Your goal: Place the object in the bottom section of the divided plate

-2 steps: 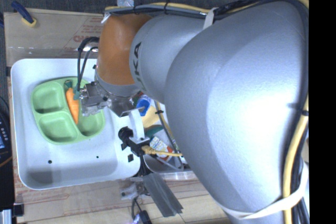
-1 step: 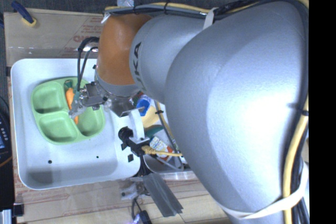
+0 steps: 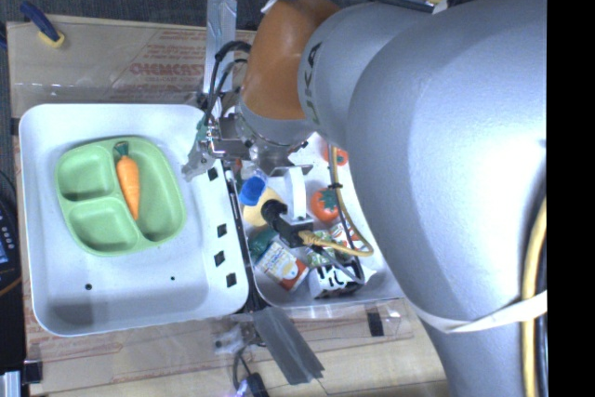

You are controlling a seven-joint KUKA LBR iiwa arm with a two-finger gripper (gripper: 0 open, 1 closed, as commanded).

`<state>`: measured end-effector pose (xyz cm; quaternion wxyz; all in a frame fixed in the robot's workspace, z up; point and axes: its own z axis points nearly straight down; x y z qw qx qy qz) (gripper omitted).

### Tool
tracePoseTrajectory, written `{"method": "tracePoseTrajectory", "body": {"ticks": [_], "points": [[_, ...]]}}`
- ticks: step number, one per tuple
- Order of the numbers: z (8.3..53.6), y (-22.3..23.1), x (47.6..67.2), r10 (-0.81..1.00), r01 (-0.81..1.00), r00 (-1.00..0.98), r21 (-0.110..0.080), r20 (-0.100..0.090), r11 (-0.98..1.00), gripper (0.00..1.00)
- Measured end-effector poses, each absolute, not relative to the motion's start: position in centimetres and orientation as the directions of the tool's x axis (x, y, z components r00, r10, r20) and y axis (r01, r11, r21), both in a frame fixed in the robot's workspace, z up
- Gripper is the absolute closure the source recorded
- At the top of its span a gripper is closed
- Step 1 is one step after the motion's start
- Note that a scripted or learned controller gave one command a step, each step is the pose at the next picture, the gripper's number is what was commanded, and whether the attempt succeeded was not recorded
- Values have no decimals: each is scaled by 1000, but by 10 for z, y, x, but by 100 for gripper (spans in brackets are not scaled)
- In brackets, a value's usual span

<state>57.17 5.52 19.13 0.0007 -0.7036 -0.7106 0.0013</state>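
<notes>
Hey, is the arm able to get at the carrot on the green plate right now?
Probably yes. The carrot lies uncovered in the right section of the green plate, with nothing on top of it. The arm hangs over the neighbouring bin, so it would have to swing across.

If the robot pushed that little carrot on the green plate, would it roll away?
Probably a little. The carrot looks rounded and tapered, so it would likely roll in a curve rather than straight. It lies in the long section of the green plate, whose raised rim should stop it. It looks like a small toy, so probably light and stiff.
</notes>
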Motion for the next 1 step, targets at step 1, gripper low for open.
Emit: {"method": "tracePoseTrajectory", "body": {"ticks": [1], "points": [[190, 12, 522, 974, 974, 227, -8, -1, -227, 0]]}}
